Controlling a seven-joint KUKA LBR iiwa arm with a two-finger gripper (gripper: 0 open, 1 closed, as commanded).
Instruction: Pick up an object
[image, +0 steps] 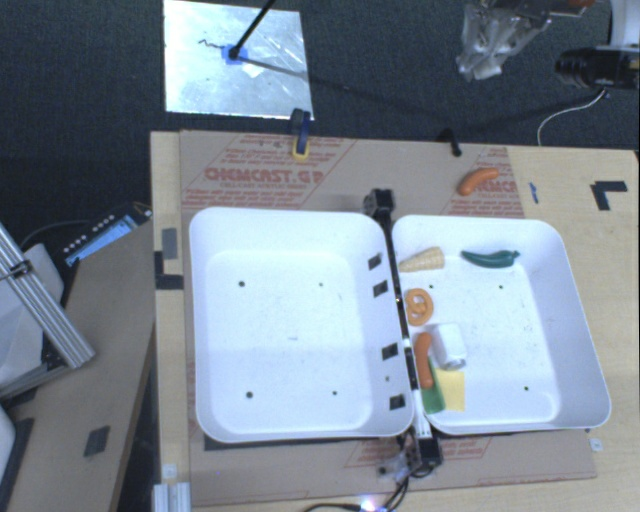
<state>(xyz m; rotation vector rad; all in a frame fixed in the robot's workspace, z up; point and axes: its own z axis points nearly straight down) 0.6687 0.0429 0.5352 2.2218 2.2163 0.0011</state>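
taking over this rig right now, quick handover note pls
Gripper: raised above the far right of the bench, clear of both bins, nothing visibly held.
Right bin: a cone-shaped piece, green pepper, pretzel, white cylinder, orange carrot-like piece, yellow block, all crowded near its left wall apart from the pepper.
An orange sausage-like piece lies on the board behind that bin.
Done: nothing picked yet.
Left: descend, grasp one object, lift.

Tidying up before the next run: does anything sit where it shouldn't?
Yes. An orange sausage-shaped piece lies on the brown board behind the right bin, outside its rim, while the other items, such as the green pepper and the pretzel, lie inside that bin. The rest are crowded against its left wall.
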